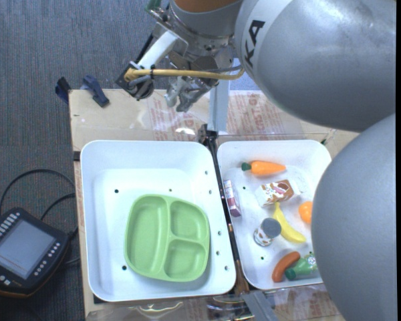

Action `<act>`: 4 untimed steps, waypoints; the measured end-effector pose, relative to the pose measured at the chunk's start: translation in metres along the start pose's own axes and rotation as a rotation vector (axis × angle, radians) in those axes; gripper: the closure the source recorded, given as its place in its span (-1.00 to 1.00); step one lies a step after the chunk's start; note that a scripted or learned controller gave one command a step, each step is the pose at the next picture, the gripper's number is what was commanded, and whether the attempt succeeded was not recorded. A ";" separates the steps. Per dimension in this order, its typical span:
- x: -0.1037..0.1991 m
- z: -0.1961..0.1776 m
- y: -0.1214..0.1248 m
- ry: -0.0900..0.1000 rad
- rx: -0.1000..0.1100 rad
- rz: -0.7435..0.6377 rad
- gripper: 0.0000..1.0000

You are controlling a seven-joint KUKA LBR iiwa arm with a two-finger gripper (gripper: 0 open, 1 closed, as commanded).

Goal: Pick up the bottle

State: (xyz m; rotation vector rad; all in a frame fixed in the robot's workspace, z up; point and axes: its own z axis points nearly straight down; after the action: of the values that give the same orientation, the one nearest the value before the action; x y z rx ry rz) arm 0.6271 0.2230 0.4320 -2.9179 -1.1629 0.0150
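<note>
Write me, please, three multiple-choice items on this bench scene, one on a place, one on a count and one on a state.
1. Where does the green plate lie?
A. in the left bin
B. in the right bin
C. on the floor

2. How many compartments does the plate have?
A. two
B. three
C. five

3. Where is the gripper relative to the bins?
A. down inside the right bin
B. resting on the plate
C. beyond the bins' far edge, above the bench

Answers:
1 A: the plate sits inside the left bin.
2 B: one long section and two smaller ones show.
3 C: it hangs over the bench past both bins, apart from the toys in the right bin.
</note>
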 end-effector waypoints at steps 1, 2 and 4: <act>-0.028 0.000 0.004 -0.001 0.000 0.047 1.00; 0.015 0.000 -0.012 -0.001 0.000 0.030 1.00; -0.106 0.143 0.036 0.004 -0.002 -0.323 1.00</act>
State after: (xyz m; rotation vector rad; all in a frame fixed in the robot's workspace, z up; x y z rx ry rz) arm 0.5731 0.1235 0.2903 -2.6916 -1.6166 0.0077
